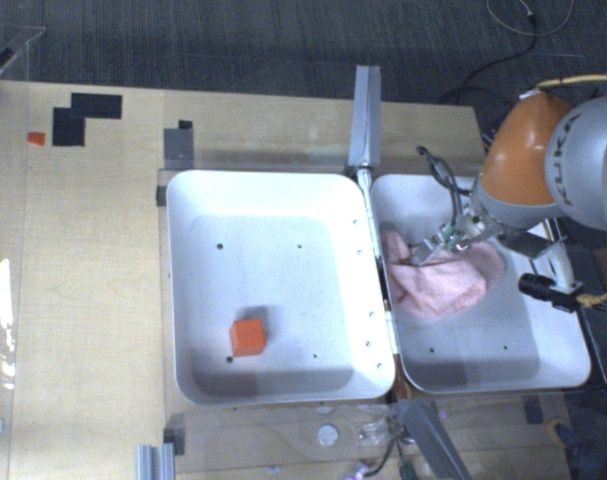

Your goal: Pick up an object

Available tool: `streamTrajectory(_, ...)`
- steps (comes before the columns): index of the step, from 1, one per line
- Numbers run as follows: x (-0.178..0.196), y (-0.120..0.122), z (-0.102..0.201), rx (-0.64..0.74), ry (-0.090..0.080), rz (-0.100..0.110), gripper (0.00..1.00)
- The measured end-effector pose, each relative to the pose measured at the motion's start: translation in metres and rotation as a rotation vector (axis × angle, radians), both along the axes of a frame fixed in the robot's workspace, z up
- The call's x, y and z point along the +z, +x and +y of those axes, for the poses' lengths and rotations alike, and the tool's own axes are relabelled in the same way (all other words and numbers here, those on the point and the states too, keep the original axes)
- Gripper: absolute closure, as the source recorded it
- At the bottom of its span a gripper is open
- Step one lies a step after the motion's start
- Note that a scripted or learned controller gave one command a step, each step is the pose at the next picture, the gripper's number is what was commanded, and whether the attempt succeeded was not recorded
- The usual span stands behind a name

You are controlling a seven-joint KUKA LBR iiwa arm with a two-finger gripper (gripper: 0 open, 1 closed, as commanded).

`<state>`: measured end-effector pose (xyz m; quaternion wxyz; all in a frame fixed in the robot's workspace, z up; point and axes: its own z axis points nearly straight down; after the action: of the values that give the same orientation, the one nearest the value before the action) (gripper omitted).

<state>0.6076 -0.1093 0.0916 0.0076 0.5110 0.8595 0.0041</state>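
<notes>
Seen from above at a slant: two shallow white bins side by side on a pale wooden bench, the left bin (193,268) holding an orange block (248,337) toward its near side, well apart from everything else. In the right bin (543,363), a crumpled pink cloth (438,283) lying toward the far left part, close to the divider between the bins. Reaching in from the right, the grey arm with its orange band (518,163), wrist bent down over the bin. Gripper (445,240) low at the cloth's far edge, touching or nearly touching the fabric; jaw state impossible to tell, tips too small and tangled with cable and cloth folds. Judged step: descent or grasp attempt on the cloth, lift not yet done, no fabric clearly raised off the bin floor. Next move likely calling for a firm pinch on a fold, then a straight rise, watching for the soft cloth slipping free.
</notes>
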Motion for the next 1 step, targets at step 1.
streamTrajectory(1,0.0921,0.0270,-0.0030,-0.098,0.000,0.004,0.00)
